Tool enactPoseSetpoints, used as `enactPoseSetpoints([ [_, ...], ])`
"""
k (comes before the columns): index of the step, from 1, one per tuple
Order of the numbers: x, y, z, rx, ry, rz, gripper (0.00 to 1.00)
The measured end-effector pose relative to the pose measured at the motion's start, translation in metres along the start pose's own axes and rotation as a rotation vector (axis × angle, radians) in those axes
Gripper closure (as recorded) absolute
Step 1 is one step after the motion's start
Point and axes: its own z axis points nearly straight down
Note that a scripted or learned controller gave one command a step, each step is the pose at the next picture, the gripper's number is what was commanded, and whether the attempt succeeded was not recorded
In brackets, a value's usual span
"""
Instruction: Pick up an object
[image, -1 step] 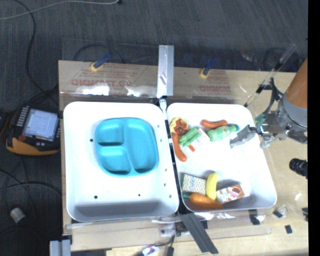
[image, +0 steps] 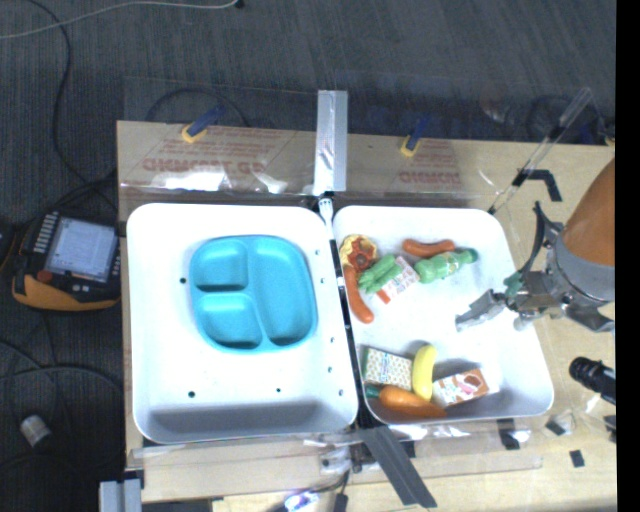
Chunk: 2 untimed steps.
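Note:
The right bin (image: 520, 375) holds several toy foods. Along its far side lie an orange sausage (image: 428, 247), a green bottle (image: 446, 265), a green and white packet (image: 392, 279), a red sausage (image: 359, 298) and a round pizza-like piece (image: 357, 250). Near the front lie a yellow banana (image: 424, 367), a green carton (image: 387, 367), an orange carrot (image: 405, 401) and a red and white juice box (image: 463, 385). My gripper (image: 476, 313) hangs over the bare middle right of this bin, right of the packet and above the banana. It touches none of them.
The left bin (image: 160, 390) holds a blue divided plate (image: 250, 292). A metal bar (image: 331, 140) stands behind the seam between the bins. Left of the bench, on the floor, lies a handheld device (image: 70, 255). The arm (image: 590, 250) comes in over the right bin's right wall.

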Motion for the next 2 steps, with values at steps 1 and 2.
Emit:
enactPoseSetpoints([
  [1, 0.053, 0.109, 0.109, -0.014, -0.001, 0.034, 0.00],
  [2, 0.055, 0.122, 0.116, -0.018, 0.004, 0.193, 0.00],
])
